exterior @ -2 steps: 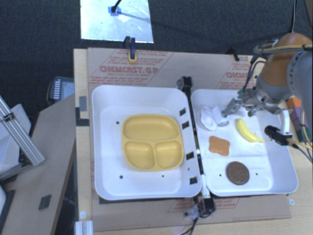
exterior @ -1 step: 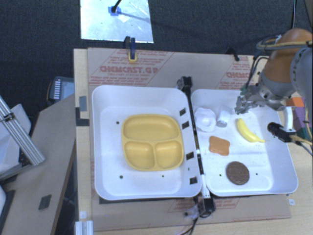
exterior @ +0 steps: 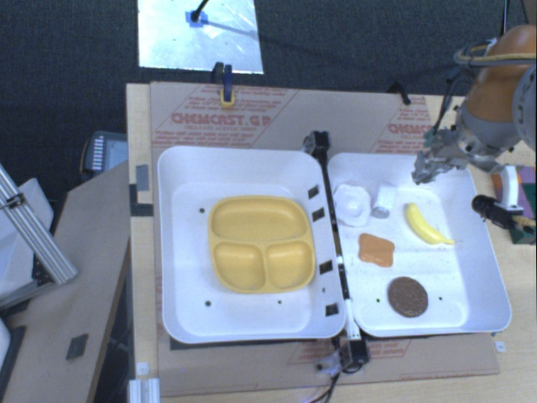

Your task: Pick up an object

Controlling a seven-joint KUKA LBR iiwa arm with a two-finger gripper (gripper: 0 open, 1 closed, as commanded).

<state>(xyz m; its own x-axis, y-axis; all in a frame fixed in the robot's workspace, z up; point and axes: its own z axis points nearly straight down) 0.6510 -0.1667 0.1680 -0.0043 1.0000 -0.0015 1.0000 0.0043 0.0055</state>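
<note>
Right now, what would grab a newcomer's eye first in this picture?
The yellow divided tray sits alone in the left bin. In the right bin lie a banana, an orange piece and a brown disc. The end effector hangs over that bin's far edge.

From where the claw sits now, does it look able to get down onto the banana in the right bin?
Probably yes. The claw hangs over the right bin's far edge, close to the banana, which lies apart from the other items with nothing over it.
</note>
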